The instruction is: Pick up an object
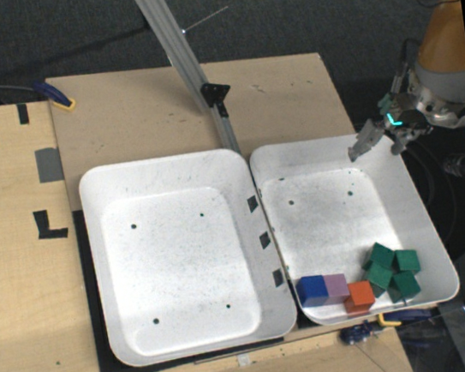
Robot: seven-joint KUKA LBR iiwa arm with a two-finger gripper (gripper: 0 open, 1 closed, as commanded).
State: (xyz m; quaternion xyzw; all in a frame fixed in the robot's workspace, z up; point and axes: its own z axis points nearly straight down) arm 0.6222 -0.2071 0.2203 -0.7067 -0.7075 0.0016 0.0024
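Camera view, looking down at a slant: we are seeing two shallow white bins side by side on a wooden bench. The left bin is holding nothing we can make out. In the right bin, a cluster of small blocks is sitting against the near wall: a blue block, a pale purple block, an orange block and some green blocks, all touching or just beside one another.

The gripper is hanging over the right bin's far right corner, well apart from the blocks, and nothing is showing between its fingers. Whether they are apart or together, we cannot tell.

We are judging the pick as not yet begun: reaching, closing and lifting all remain. The bin floor between gripper and blocks is lying open, but the blocks are crowding the near wall, leaving little finger room there.
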